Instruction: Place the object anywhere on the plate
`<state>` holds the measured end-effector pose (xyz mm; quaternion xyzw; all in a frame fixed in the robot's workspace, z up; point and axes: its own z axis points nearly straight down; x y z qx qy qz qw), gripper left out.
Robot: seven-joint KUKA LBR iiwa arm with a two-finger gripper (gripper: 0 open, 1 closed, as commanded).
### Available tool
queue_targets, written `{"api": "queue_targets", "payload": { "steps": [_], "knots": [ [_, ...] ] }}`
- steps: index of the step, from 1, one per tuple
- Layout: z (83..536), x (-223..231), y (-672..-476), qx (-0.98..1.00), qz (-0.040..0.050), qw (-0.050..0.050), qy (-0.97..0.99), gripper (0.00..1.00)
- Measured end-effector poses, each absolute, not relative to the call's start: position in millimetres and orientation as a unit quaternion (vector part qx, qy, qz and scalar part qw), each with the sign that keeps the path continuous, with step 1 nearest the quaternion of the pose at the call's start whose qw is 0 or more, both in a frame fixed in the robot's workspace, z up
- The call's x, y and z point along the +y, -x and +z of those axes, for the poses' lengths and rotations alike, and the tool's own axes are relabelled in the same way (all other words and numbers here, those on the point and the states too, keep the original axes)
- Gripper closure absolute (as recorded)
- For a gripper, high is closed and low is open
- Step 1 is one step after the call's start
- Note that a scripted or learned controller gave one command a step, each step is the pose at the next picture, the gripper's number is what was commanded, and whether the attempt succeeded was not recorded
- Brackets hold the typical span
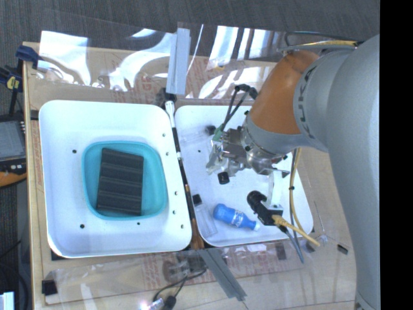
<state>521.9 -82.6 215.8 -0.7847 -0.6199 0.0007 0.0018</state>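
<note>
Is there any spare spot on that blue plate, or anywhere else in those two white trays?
The blue plate is mostly covered by a dark ridged block; bare strips remain along its rim. The left bin has white floor all around the plate. The right bin is crowded: the gripper hangs mid-bin, a blue object lies near its front edge; the far-left corner is free.

A wooden bench [32,173] stands on dark grey carpet [97,5], glare across its top.

Two shallow white bins sit side by side on a desk [84,273]: left bin [55,173] and right bin [197,124].
</note>
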Motion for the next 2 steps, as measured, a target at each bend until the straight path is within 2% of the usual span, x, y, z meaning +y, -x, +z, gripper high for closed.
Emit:
{"api": "queue_targets", "payload": {
  "steps": [1, 2],
  "knots": [
    [215.5, 2.6, -552.3, -0.632, 0.0014, 0.002, 0.775, 1.0],
    [215.7, 2.1, -552.3, -0.632, 0.0015, 0.002, 0.775, 0.0]
  ]
}}
